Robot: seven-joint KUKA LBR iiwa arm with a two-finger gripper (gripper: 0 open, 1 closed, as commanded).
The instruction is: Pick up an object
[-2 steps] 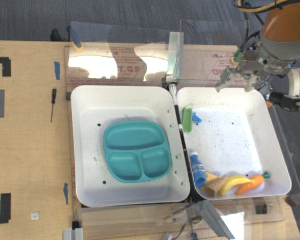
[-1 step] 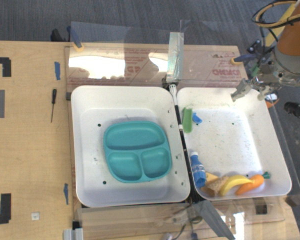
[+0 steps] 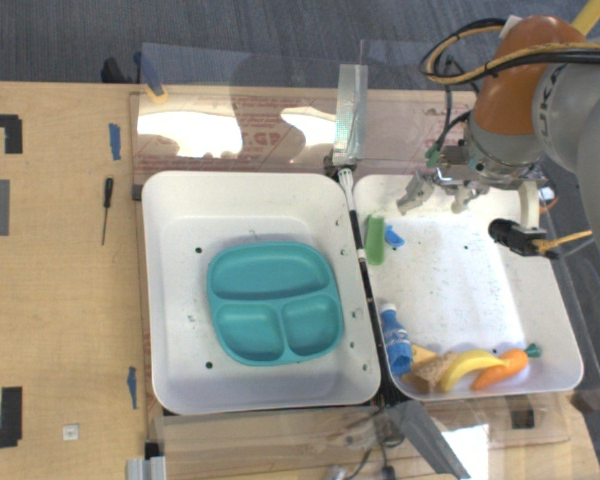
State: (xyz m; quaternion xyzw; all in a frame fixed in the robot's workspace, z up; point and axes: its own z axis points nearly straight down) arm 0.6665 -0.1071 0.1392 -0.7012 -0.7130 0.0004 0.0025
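The gripper (image 3: 438,194) is hovering wide open and empty over the right bin's (image 3: 555,298) far edge, needing to descend toward the banana (image 3: 467,366) at its near wall.

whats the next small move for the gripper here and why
Probably travel toward the near end of the right bin and descend over the banana. The gripper hangs open with nothing between its fingers at the bin's far end, while the banana, carrot and blue bottle lie clustered along the near wall.

Divided plate (image 3: 274,302) in left bin (image 3: 170,208); banana (image 3: 467,365) and carrot (image 3: 507,365) in right bin (image 3: 540,298).
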